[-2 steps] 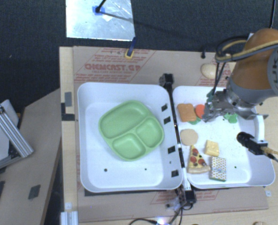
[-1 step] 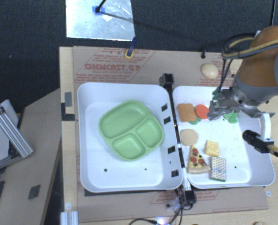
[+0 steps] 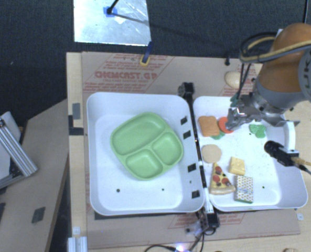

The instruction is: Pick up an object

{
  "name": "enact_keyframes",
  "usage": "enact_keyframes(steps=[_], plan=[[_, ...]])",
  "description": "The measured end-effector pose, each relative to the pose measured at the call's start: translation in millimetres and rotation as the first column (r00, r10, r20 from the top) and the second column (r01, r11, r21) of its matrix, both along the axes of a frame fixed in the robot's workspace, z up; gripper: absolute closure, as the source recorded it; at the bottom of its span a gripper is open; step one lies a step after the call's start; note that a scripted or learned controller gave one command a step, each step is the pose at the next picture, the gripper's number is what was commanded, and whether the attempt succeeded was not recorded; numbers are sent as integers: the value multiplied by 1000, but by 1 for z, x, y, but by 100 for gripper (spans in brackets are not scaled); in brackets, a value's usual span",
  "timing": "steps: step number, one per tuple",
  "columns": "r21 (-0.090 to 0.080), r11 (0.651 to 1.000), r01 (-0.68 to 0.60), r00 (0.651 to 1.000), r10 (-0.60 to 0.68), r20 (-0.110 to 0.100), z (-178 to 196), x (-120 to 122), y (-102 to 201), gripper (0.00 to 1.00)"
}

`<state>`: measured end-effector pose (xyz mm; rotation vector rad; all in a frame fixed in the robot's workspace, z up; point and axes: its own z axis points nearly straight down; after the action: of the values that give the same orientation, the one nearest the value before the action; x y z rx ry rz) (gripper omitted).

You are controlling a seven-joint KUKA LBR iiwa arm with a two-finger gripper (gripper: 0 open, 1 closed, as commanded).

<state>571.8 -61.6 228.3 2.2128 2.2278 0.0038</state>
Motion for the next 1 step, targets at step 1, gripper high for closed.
enact_keyframes(steps=[1], plan=[[-1,1000,6,1000,-6,-1,-12,0,-15,100]])
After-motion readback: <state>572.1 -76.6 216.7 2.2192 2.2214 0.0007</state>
